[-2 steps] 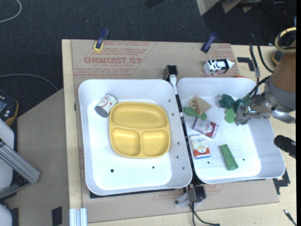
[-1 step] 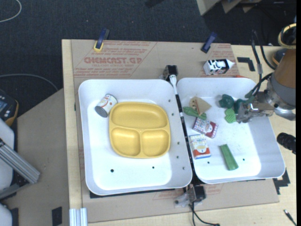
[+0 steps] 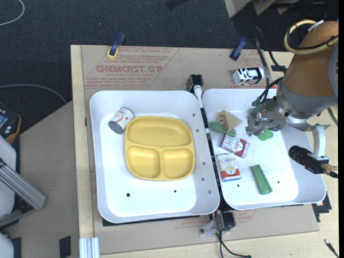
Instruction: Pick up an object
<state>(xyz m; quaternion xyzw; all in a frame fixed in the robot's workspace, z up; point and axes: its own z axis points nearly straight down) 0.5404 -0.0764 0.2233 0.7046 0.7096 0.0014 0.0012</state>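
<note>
My gripper (image 3: 262, 124) hangs low over the upper middle of the right bin (image 3: 293, 184). A small green piece (image 3: 265, 135) shows right under it, touching or nearly touching its tip. Left of it lie a tan wedge (image 3: 228, 118) and a green leaf-shaped thing (image 3: 217, 127). Below those sit a red patterned packet (image 3: 234, 144), a white and red box (image 3: 229, 169) and a green bar (image 3: 262, 179).
The left bin (image 3: 102, 144) holds a yellow divided plate (image 3: 159, 147) and a small can (image 3: 120, 120) on its side at the upper left. A black-and-white toy (image 3: 248, 76) sits on the bench behind the right bin. The arm's orange-banded wrist (image 3: 314, 47) looms over the right bin's far right.
</note>
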